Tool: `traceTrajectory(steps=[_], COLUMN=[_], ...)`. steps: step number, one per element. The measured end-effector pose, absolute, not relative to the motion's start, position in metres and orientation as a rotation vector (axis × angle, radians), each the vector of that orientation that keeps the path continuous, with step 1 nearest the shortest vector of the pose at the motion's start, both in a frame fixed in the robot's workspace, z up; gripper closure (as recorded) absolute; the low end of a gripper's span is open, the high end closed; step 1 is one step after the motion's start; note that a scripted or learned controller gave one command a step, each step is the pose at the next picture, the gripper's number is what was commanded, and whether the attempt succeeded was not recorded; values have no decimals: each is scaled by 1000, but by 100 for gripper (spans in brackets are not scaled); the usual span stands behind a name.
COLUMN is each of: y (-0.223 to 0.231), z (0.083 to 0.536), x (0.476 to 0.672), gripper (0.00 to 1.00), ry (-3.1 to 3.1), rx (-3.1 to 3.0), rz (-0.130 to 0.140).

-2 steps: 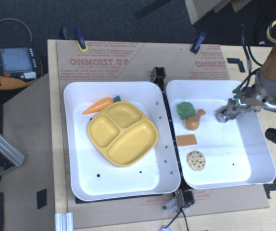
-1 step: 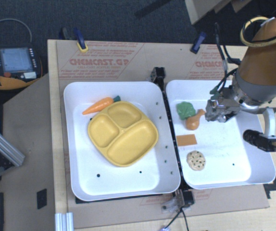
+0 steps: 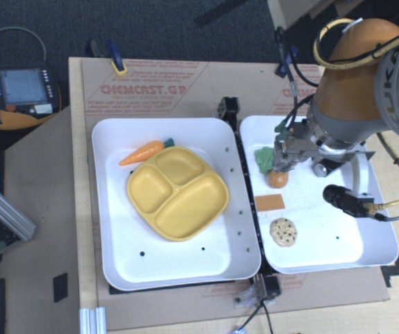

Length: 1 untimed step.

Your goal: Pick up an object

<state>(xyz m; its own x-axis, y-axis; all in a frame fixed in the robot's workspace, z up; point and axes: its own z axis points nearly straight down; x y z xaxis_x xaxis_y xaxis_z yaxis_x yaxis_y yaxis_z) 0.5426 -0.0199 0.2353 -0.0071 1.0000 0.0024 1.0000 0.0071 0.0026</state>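
My gripper hangs low over the right bin, its tip right at a small round orange object. A green object lies just left of the fingers. In front of them lie a flat orange-brown rectangle and a round cookie. The arm's body hides how the fingers stand around the orange object. In the left bin a toy carrot lies against a yellow divided plate.
A black clamp sits between the bins at the back, another one at the front. A black cable fitting of the arm hovers over the right bin's right half. A control pendant rests off the bench at the far left.
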Motion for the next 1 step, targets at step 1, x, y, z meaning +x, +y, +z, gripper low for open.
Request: traceTrajectory(steps=[1], y=[43], z=[229], x=[542], gripper=[100], ry=[2231], rx=[2216], rz=[1])
